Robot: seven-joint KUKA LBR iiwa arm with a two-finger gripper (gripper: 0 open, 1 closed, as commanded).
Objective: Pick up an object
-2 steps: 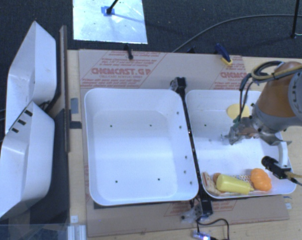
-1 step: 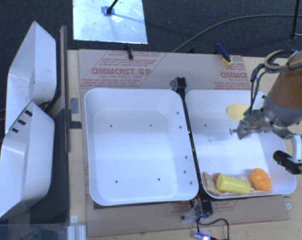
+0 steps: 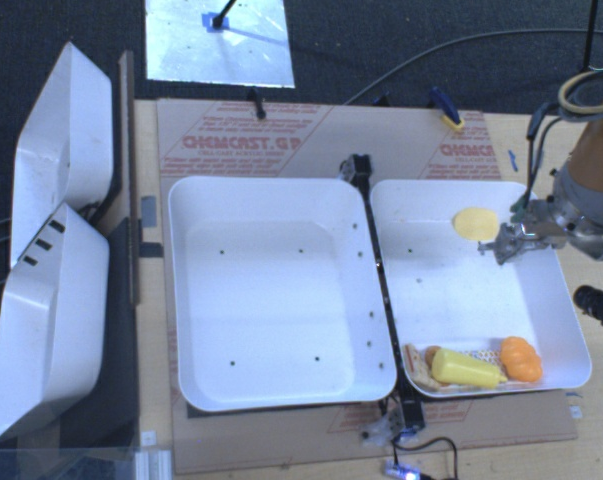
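The arm comes in at the right edge of the frame, its gripper [image 3: 503, 245] low over the right bin [image 3: 551, 308], just right of and below a flat pale-yellow disc [image 3: 475, 224] lying in that bin's upper part. Nothing sits between the fingers; how far apart they stand I cannot tell. Along the bin's lower edge lie a yellow bottle-shaped toy [image 3: 465, 369], a small orange pumpkin-like toy [image 3: 521, 359] and a cracker-like piece [image 3: 418, 366]. The left bin [image 3: 196, 298] sits beside it.
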